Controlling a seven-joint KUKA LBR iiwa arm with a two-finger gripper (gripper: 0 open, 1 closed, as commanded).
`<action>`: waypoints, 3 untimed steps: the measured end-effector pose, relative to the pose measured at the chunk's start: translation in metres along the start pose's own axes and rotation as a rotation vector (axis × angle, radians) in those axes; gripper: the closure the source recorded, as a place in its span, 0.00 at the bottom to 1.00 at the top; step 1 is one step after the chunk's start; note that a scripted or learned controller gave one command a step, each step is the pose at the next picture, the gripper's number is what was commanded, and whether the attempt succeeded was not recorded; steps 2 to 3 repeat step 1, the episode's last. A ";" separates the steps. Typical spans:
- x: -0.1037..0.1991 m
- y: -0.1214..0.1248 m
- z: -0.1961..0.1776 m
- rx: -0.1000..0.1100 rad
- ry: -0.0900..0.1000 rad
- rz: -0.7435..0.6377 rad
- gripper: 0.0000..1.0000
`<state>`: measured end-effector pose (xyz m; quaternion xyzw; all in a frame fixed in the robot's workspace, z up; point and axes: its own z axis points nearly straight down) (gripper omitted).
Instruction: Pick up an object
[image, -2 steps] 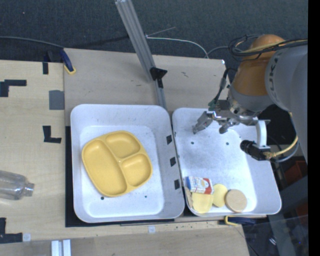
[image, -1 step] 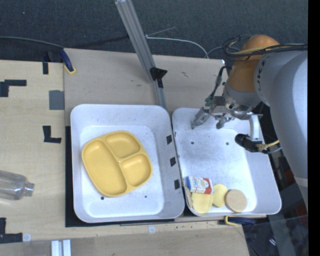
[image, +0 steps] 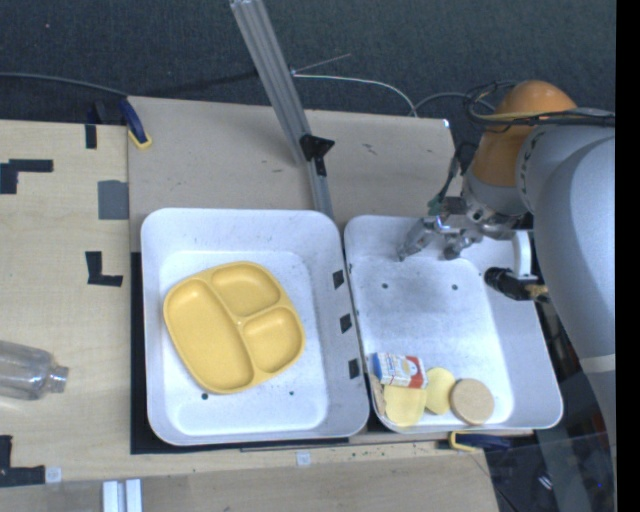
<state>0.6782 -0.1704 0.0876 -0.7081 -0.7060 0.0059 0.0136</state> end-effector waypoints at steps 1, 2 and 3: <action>-0.029 -0.124 0.002 -0.023 -0.012 0.000 0.00; -0.029 -0.124 0.002 -0.023 -0.012 0.000 0.00; -0.029 -0.124 0.002 -0.023 -0.012 0.000 0.00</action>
